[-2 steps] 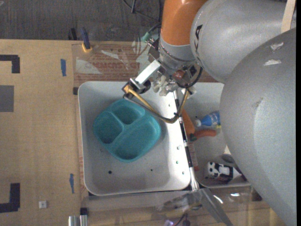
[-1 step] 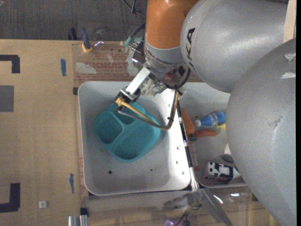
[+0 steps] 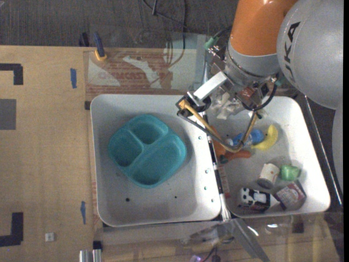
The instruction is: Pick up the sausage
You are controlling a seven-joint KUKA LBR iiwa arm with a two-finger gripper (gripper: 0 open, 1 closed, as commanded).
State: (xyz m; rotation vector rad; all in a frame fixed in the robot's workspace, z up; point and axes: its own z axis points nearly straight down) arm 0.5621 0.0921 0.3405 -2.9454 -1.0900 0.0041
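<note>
At nine o'clock in the right bin (image 3: 319, 192), a slim reddish-orange sausage (image 3: 235, 155) lies beside the dividing wall. Just above hangs the end effector (image 3: 235, 125); its grip state cannot be told. Around: one yellow banana (image 3: 268, 139), one green lump (image 3: 290, 172), one cow-patterned toy (image 3: 254, 198). One teal three-compartment plate (image 3: 147, 150) fills the left bin (image 3: 103, 119).

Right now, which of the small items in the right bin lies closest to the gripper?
The blue piece, right below the gripper beside the yellow banana. The green toy, white cup and black-and-white cow lie farther toward the bin's near edge.
</note>
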